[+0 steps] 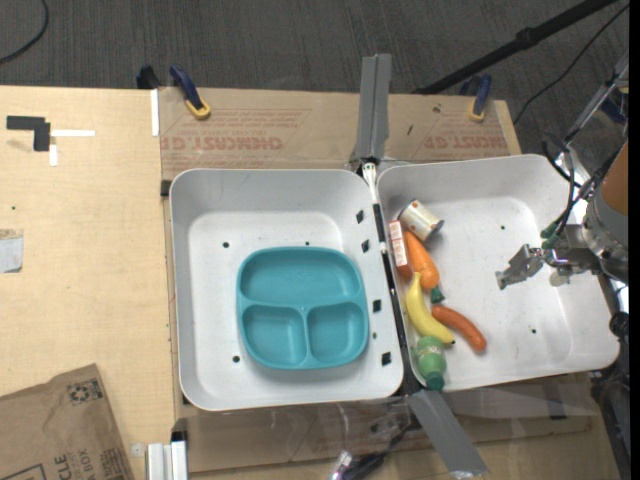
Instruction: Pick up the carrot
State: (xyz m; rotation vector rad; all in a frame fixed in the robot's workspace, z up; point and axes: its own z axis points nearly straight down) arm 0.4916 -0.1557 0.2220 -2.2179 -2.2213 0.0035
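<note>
The carrot (420, 258) lies in the right bin (520, 183), pressed against its nine o'clock wall in a tight row, likely where loose items slid together. The pincer (520, 266) hovers well apart at the carrot's three o'clock, fingers apart and holding nothing. A can (421, 219) touches the carrot at twelve o'clock, a banana (421, 313) at six, crowding a grasp.
</note>
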